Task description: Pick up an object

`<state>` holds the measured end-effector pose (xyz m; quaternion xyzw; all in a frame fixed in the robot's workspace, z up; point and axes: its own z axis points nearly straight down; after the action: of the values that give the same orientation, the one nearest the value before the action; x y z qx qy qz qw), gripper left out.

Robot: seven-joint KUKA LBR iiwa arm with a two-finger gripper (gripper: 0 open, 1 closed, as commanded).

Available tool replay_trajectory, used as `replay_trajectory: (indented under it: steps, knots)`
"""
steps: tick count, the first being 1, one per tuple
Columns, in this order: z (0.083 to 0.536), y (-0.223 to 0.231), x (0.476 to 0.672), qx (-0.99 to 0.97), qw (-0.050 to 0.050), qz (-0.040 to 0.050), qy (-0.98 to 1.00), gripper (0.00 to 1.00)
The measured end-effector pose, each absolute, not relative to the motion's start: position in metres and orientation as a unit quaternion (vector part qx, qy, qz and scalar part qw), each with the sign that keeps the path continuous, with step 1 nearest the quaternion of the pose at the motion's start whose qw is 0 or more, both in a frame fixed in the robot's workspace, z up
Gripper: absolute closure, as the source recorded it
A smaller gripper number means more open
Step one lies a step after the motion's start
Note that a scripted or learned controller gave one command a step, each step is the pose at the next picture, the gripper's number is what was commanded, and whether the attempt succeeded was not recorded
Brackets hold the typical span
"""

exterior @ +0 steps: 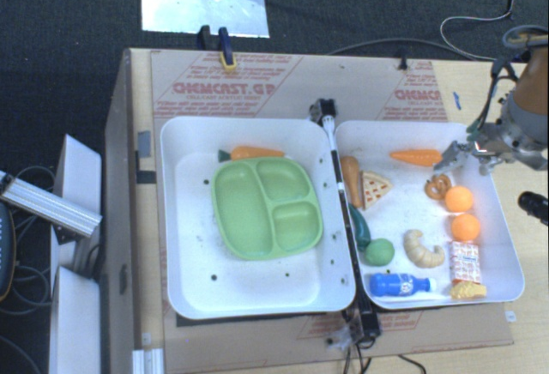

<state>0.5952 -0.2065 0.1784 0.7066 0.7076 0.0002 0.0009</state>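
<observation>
Orange shows most in the right bin point(512, 265), where the pincer point(461, 154) hovers over the far right corner, reaching in from the right on the grey arm point(525, 119). Its two thin fingers stand apart with nothing between them. A carrot point(416, 158) lies just left of the pincer, near the bin's far wall. Just below the pincer sits a pretzel point(437, 186), and beside that an orange ball point(460, 198) with a second orange ball point(466, 228) nearer the front. Farther left of the pincer lie a pizza slice point(374, 188) and a sausage point(351, 180) by the dividing wall. Toward the front, well apart from the pincer, rest a green ball point(378, 252), a croissant point(424, 249), a blue bottle point(401, 284) and a snack packet point(466, 265). Far to the pincer's left, the left bin point(193, 295) on the desk point(283, 81) holds a green divided plate point(266, 208) with another carrot point(256, 153) behind it.
</observation>
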Motion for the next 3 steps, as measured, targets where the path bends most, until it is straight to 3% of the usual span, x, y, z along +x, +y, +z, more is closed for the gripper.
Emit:
replay_trajectory:
  steps: [1, 2, 3]
  knots:
    - [0.094, -0.206, 0.568, 0.707, -0.001, -0.0005, 0.707, 0.00]
    - [0.084, -0.167, 0.545, 0.706, 0.000, 0.0003, 0.708, 0.00]
    - [0.096, -0.168, 0.547, 0.706, 0.003, 0.0015, 0.708, 1.00]
